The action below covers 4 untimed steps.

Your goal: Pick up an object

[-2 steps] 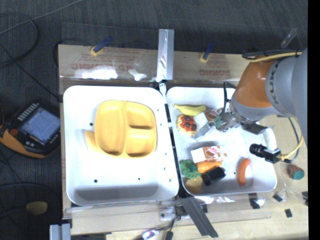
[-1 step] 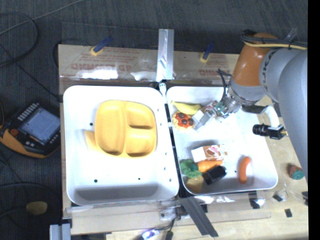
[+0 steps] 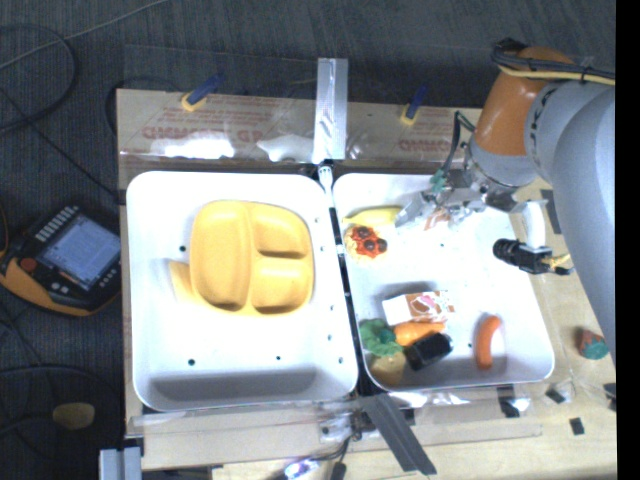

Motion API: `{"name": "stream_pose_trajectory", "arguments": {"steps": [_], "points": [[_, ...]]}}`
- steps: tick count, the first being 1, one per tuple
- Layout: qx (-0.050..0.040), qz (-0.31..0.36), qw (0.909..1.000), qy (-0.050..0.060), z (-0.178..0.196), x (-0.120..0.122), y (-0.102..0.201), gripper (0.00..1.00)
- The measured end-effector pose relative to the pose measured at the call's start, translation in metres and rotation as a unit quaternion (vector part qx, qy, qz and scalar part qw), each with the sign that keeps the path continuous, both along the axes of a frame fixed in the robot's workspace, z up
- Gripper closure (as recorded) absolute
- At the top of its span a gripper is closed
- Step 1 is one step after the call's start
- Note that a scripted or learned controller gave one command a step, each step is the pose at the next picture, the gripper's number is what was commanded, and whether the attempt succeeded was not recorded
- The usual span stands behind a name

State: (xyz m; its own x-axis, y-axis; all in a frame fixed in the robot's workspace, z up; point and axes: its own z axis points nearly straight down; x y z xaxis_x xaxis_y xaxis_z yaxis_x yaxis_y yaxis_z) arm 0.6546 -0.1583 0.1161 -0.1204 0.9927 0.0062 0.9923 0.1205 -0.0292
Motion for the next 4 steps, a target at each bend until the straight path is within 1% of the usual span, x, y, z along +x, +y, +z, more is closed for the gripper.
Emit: {"name": "stream_pose_trajectory", "arguments": {"steps": [1,2,3,4], "points": [[-0.0005,-0.001,0.9999,0.011,0.001,-0.005,-0.001,1.00],[-0.0014,0.022,0.9997,-0.010,0.082,0.013,0.054,1.00],[-0.0018,0.022,0.9997,-0.010,0.083,0.013,0.054,0.00],[-0.0021,0.005,0.9999,-0.011,-0.024,0.012,-0.012,0.00]]}}
